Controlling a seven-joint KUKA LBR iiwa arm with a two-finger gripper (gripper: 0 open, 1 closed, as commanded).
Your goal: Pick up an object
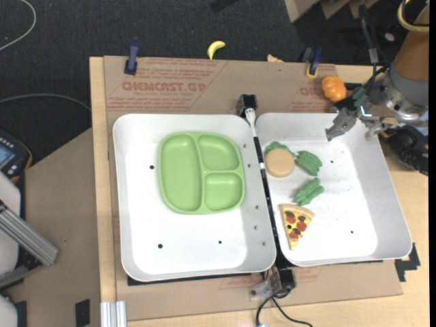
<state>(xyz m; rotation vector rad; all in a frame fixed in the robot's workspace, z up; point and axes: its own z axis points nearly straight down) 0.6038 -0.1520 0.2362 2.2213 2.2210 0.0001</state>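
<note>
Nearest us, the pizza slice toy [296, 224] lies flat at the front left of the right bin [371, 223], with nothing over it. Just behind it we note a green leafy piece [308, 192], then a round tan cookie-like disc [279, 162] by the bin's left wall, with another green piece [308, 161] just beside it. The left bin [136, 203] carries a green divided plate [201, 172]. Farther back, the gripper [340, 125] hangs over the right bin's rear edge, well apart from every toy; whether the fingers are released or clenched we cannot tell, but nothing sits between them. Beyond it, an orange toy [333, 88] rests on the cardboard-covered surface [170, 87]. We judge this the approach step, no pick yet made. Next move calls for travel left and forward over one toy, then descent.
</note>
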